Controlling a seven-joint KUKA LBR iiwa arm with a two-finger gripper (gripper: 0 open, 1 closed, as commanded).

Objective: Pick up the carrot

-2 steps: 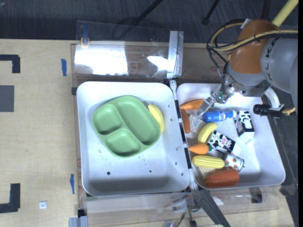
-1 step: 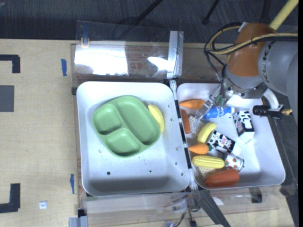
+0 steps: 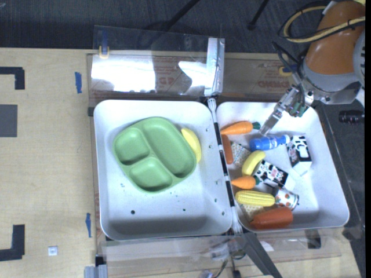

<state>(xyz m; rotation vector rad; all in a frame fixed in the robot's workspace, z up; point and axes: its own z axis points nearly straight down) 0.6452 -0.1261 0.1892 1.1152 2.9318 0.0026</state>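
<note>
The carrot (image 3: 236, 128) is orange with a small green top and lies at the back left of the right bin (image 3: 330, 172), its green end pointing right. My gripper (image 3: 269, 123) reaches down from the upper right at a slant. Its tip is just right of the carrot's green end and just above a blue bottle (image 3: 269, 142). Nothing is visibly held. A second, smaller orange carrot-like piece (image 3: 243, 182) lies further forward in the same bin.
The right bin also holds a yellow banana (image 3: 253, 162), corn (image 3: 255, 198), a red sausage (image 3: 271, 216), two cow-patterned cartons (image 3: 298, 149) (image 3: 271, 174) and a small can (image 3: 286, 198). The left bin (image 3: 110, 213) holds a green divided plate (image 3: 153, 152) and a yellow fruit (image 3: 192, 143).
</note>
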